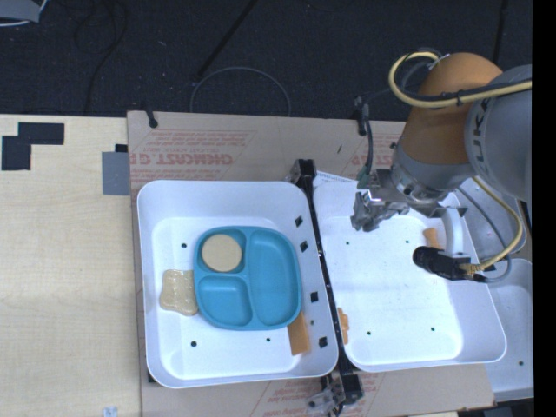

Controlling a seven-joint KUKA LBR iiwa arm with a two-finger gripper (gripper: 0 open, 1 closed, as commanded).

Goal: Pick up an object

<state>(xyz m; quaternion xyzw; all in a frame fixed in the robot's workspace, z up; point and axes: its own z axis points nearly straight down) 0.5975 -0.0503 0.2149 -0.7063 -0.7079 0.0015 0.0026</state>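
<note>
Mirrored red print, unreadable, marks the cardboard (217, 150) under both bins on the pale tabletop (61, 259). The tool (369, 211) hangs at the right bin's (417, 328) 11 o'clock; grip unclear. A blue tray (261, 294) carrying a tan disc (221, 252) fills the left bin (174, 202).

The brown cardboard (217, 146) under the bins has red letters, upside down, too blurry to read for sure

1. One fixed camera sits above the bench (61, 259), looking down at a slant.
2. It stands far enough back to take in both white bins, the left bin (174, 354) and the right bin (408, 337).
3. The arm (452, 111) enters from the frame's right.
</note>
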